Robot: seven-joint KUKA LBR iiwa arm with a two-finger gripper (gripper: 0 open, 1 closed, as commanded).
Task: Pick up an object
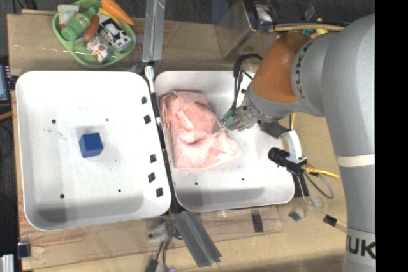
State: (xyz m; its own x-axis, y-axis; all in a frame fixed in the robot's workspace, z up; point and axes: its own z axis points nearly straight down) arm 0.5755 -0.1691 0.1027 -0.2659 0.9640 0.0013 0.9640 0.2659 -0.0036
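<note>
A crumpled pink cloth [194,129] lies in the left half of the right bin [255,191]. A blue cube [91,144] sits in the left bin [38,200], left of its middle. My gripper [228,121] is low in the right bin, at the right edge of the pink cloth and touching or nearly touching it. The wrist and arm above hide the fingertips.
A green bowl [80,55] holding toy food, with a carrot [115,8] on top, stands beyond the left bin's far edge. A metal divider with black clips [153,137] runs between the bins. The arm covers the right bin's far right corner.
</note>
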